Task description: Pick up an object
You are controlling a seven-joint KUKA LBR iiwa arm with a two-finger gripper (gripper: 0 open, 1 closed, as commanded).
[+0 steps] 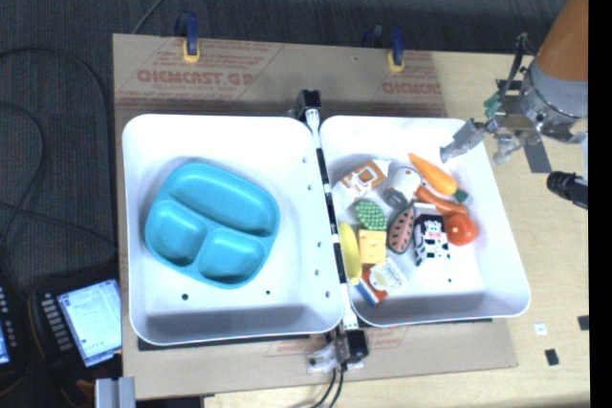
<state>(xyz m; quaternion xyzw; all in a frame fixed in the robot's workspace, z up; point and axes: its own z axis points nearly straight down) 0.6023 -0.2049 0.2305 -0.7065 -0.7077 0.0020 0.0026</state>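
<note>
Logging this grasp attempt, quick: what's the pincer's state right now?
Pincer: cannot be told; it sits over the right shallow white bin's upper right corner, above the orange toy carrot.

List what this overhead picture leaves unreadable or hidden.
- Pincer: small and at a slant in the camera view, over the right bin's far corner; open or shut cannot be told.
- Arm: cut off by the right edge.
- Toy pile: pieces overlap, hiding lower ones; printed labels too small to read.
- Blue divided tray: covers part of the left bin's floor.
</note>
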